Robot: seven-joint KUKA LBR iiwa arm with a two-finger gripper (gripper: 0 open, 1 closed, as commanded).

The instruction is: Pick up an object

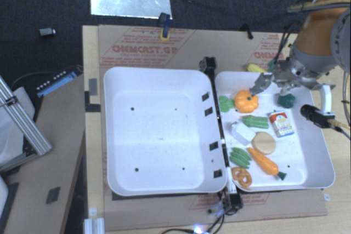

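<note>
While tool (269,80) hangs over far part of right bin (321,159), we cannot tell how far it is open, nor see anything held in it. Orange pumpkin toy (246,101) lies just beside tool on its left and nearer side, in far left of right bin. We judge it light, rigid plastic, round and smooth, so likely to slip; best taken across its middle. Outward: green piece (286,100) right of tool, small carton (281,123), carrot (264,161), pretzel (241,176) near. Left bin (118,85) alongside on surface (142,44).
</note>
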